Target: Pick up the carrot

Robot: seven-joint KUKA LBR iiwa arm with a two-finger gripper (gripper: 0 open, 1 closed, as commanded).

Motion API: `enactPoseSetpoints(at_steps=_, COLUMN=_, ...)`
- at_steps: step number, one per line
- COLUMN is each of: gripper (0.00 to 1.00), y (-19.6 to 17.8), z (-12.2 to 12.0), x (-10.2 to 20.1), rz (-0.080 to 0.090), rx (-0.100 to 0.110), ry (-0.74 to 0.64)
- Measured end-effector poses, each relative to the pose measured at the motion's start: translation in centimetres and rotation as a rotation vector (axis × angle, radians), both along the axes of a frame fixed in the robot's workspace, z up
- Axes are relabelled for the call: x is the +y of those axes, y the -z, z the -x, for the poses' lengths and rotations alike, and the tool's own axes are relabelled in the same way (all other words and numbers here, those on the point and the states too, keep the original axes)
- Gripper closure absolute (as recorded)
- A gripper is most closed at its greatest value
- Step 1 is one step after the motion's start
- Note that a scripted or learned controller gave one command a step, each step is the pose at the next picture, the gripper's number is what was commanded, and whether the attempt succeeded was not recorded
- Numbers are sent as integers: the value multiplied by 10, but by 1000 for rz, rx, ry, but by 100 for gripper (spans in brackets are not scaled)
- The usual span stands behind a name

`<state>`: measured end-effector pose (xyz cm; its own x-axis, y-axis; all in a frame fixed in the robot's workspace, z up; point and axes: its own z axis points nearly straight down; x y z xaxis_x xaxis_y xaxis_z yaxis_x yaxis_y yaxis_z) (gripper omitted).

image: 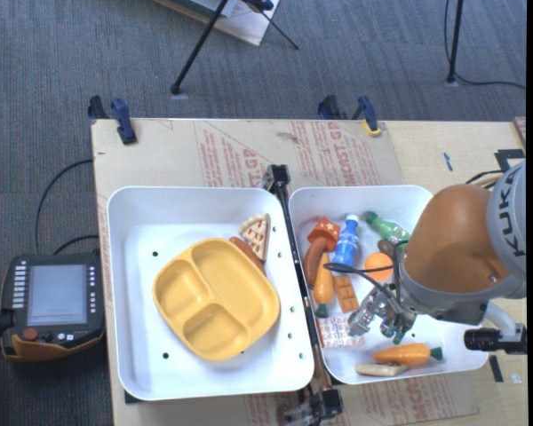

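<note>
The carrot (403, 355), orange with a green stem end pointing right, lies flat near the front wall of the right bin (419, 193). My gripper (379, 320) hangs over the middle of that bin, just above and left of the carrot, not touching it. Its fingers (361, 319) look spread apart with nothing between them. The arm's orange band (453, 238) covers the bin's right part. A second orange, carrot-like piece (323, 284) with a green tip lies near the bin's left wall.
The right bin also holds a blue bottle (345, 240), a green bottle (386, 228), a red mushroom (323, 231), a brown bar (344, 293) and a beige piece (376, 370). In the left bin (129, 327) sit a yellow divided plate (215, 300) and a pizza slice (256, 234).
</note>
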<state>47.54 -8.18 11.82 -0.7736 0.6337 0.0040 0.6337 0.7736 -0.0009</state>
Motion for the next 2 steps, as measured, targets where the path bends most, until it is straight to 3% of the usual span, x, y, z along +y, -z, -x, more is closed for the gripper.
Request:
enactPoseSetpoints(at_steps=1, gripper=100, y=-69, z=-5, x=99, rz=0, rx=-3, ry=-277)
enactPoseSetpoints(at_steps=2, gripper=100, y=-77, z=-5, x=99, rz=-1, rx=-2, ry=-270)
